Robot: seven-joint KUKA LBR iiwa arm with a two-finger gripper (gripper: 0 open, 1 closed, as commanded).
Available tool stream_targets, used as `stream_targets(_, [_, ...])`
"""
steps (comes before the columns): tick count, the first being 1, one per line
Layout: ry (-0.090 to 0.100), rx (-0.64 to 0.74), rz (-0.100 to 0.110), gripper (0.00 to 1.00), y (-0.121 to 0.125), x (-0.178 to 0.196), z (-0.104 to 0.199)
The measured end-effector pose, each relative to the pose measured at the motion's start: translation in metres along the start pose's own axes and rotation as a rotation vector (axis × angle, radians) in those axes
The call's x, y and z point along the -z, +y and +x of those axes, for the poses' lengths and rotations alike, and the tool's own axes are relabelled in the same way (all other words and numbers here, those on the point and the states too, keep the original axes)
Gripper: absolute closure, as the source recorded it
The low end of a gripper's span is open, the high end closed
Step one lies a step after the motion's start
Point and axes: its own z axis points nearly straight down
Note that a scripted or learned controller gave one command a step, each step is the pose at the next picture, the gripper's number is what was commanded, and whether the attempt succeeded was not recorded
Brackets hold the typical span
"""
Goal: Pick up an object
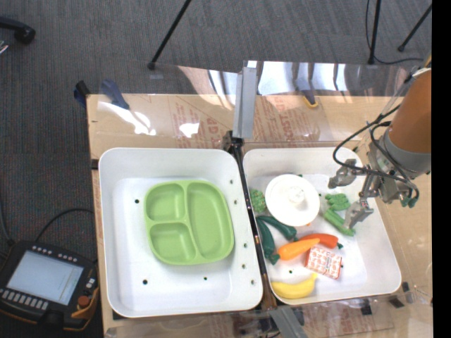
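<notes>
The fingers (350,192) are apart with nothing between them, pointing down at the green toy (337,210) in the right bin (392,259). This looks like getting ready to grab. Beside it sit a white lid (292,198), carrot (303,246) and banana (294,287). The left bin (116,224) has a green tray (189,222).

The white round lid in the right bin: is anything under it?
A light green piece pokes out at the white lid's left edge, and a dark green vegetable starts at its lower rim. Whatever else lies beneath is covered.
</notes>
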Motion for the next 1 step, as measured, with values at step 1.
stream_targets(1, [-0.009, 0.17, 0.002, 0.0, 0.044, -0.0992, 0.0325])
